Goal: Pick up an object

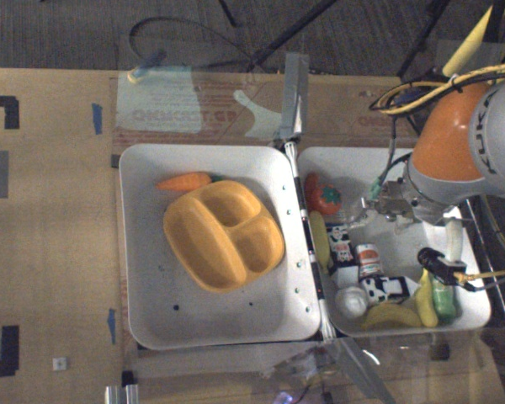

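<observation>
My gripper point(380, 205) hangs over the upper middle of the right bin point(480, 314), below the grey wrist and orange band. The wrist housing hides how it stands. Just left of it lie a red tomato-like toy point(323, 196) and a black-and-white cow-patterned carton point(340, 244). Below it stands a small red-labelled can point(369, 259). I see nothing held by the gripper.
The right bin also holds a yellow corn-like piece point(319, 238), a second cow-patterned carton point(384, 289), a white ball point(350, 301), a banana point(391, 316) and a green item point(443, 300). In the left bin point(143, 251) lie a yellow divided plate point(223, 234) and a carrot point(183, 181).
</observation>
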You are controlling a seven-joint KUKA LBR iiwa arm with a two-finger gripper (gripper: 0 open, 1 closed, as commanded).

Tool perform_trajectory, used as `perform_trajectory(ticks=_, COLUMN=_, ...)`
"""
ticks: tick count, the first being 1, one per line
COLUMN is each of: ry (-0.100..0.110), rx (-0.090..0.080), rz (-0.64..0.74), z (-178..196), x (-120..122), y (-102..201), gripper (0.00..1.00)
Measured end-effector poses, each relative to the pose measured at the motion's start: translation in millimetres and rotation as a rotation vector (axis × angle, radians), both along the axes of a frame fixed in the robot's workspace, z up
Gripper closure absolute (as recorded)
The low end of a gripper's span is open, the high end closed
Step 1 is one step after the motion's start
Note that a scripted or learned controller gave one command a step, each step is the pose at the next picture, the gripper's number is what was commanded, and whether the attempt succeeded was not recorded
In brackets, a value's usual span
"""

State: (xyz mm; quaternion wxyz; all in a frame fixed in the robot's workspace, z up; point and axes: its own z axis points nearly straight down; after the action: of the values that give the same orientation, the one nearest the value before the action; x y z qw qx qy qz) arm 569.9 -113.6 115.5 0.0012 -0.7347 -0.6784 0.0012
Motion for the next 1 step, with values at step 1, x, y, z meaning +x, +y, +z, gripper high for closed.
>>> perform_trajectory(ticks=1, ry=-0.011, rx=-0.003, rz=0.058, z=-25.1, x=54.0, y=15.1, gripper=0.0)
